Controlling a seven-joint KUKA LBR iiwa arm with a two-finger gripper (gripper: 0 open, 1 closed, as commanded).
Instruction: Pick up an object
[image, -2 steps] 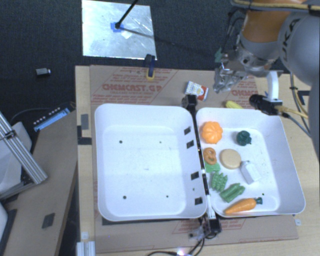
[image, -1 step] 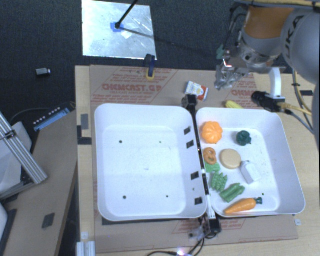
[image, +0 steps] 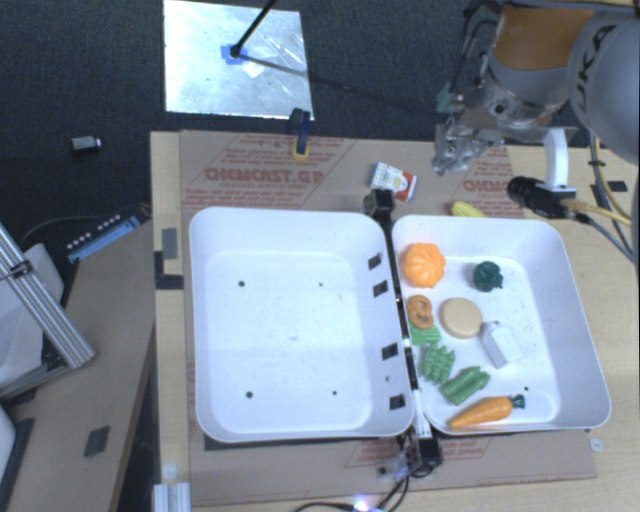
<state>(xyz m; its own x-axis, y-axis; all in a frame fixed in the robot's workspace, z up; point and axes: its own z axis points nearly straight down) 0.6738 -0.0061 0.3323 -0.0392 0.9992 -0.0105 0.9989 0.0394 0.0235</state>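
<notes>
**Me:** Camera view showed all the toy food in the right bin. The left bin was next to it.

**Child:** Why was the food all in one bin?

**Me:** I think so I could find it fast. The pumpkin sat near the top by the middle wall. The broccoli was a bit to its right. A round cookie lay in the middle, just beside a small gray block. A pretzel was under the pumpkin, then the green beans, and the carrot at the bottom edge.

**Child:** Where was your gripper?

**Me:** My gripper hung up high, past the top edge of the right bin, well away from the food. I think I was waiting to pick.

**Child:** Were you holding something?

**Me:** It looked blurry, so I could not tell how far open it was. I saw nothing in it.
</notes>
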